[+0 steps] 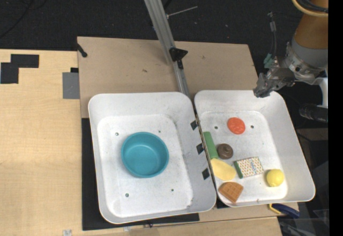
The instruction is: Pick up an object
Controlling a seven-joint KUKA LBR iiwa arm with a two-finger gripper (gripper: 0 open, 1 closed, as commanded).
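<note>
Gripper [262,89] hangs at the far right corner of the right bin [300,176], above the rim and clear of everything inside (whether it is open or closed cannot be told). Objects lie toward that bin's near half: an orange disc [236,125], a green bar [209,145] beside a brown round piece [224,150], a yellow wedge [223,169], a patterned block [249,167], a yellow ball [274,177] and a waffle-like piece [231,192]. The left bin [107,197] holds a teal bowl [144,154].
</note>
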